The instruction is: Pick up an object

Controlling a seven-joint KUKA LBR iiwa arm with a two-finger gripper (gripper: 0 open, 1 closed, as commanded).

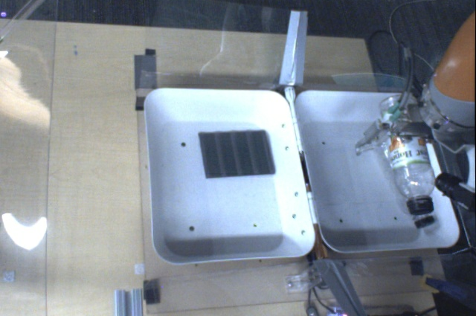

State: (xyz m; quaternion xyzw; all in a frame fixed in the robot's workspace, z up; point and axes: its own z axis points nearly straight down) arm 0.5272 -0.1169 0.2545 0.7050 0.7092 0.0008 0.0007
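A pale wooden bench (82,181) on dark carpet carries two shallow white bins side by side, the left bin (223,102) holding a dark ribbed mat (236,154) at its middle with bare floor all round it. In the right bin (335,181) a clear plastic bottle (408,164) lies near the right edge, its long axis running from the far edge toward the near right corner, black cap nearest that corner. The pincer (392,125) sits at the bottle's far end; whether it is wide or narrow I cannot tell, and the bin's left half lies open.
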